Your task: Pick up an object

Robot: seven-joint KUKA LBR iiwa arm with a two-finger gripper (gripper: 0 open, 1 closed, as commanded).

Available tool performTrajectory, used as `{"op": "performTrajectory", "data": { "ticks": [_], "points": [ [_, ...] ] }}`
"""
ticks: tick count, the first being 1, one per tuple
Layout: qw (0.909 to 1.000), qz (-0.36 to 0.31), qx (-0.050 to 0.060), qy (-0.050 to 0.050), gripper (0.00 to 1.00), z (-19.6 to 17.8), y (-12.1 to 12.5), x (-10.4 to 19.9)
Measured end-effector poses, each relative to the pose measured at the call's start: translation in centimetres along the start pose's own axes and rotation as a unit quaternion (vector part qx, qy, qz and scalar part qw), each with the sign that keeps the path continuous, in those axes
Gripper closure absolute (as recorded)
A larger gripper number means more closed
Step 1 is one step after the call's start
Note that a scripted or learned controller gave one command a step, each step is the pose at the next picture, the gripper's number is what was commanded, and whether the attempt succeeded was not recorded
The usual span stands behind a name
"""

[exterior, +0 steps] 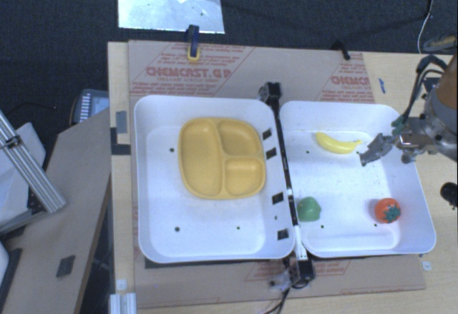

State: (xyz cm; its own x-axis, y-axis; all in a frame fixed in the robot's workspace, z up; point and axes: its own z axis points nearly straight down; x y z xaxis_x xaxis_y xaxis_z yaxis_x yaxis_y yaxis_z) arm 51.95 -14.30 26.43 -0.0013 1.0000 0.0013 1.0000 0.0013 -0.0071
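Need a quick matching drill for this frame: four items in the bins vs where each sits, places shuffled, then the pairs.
Items:
1. banana
2. tomato
3. green fruit
4. yellow divided plate

Places:
A. right bin, near-left corner by the divider
B. middle of the left bin
C. right bin, far side, just left of the gripper
D. right bin, near-right area

Pairs: 1-C, 2-D, 3-A, 4-B

The arm [438,109] runs off the right side, so most of it is cut off. The gripper [373,150] looks too small and blurry to tell.
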Motion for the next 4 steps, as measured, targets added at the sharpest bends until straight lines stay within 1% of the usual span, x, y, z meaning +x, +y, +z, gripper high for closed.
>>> {"op": "performTrajectory", "data": {
  "ticks": [1, 2, 3, 4],
  "points": [
    [1.0, -0.001, -0.004, -0.001, 0.0, -0.4, 0.2, 0.0],
    [1.0, 0.0, -0.002, 0.0, 0.0, 5.7, 0.2, 0.6],
    [1.0, 0.0, -0.002, 0.0, 0.0, 10.4, 0.7, 1.3],
    [1.0, 0.001, -0.002, 0.0, 0.0, 16.3, 0.3, 0.6]
  ]
}}
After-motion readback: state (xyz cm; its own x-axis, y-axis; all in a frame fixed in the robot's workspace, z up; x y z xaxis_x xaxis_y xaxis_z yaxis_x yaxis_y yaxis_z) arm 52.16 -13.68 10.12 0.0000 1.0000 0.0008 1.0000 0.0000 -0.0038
